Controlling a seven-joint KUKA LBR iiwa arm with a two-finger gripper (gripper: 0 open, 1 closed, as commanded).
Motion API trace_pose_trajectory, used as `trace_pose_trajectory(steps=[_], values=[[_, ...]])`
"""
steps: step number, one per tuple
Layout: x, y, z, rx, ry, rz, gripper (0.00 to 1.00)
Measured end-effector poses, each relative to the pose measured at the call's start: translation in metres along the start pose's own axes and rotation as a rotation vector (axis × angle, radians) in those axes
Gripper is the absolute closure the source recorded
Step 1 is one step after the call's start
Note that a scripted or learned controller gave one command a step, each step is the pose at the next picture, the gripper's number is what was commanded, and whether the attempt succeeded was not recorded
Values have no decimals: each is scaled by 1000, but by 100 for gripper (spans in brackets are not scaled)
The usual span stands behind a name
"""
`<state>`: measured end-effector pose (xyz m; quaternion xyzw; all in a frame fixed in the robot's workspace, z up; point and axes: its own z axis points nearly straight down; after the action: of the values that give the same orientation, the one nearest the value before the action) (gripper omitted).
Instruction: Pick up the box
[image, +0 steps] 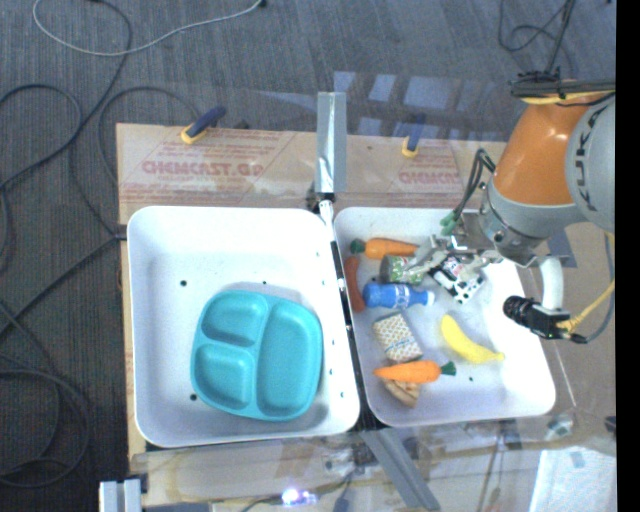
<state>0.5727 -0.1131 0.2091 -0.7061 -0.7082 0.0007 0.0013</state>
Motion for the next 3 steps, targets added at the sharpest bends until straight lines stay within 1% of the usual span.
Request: trace_pose_trajectory(steps=[1,2,3], values=[[13,-59,99,2,1,97,0],[5,11,119,-13,-2,214,0],[1,-28,119,-17,-3,219,0]])
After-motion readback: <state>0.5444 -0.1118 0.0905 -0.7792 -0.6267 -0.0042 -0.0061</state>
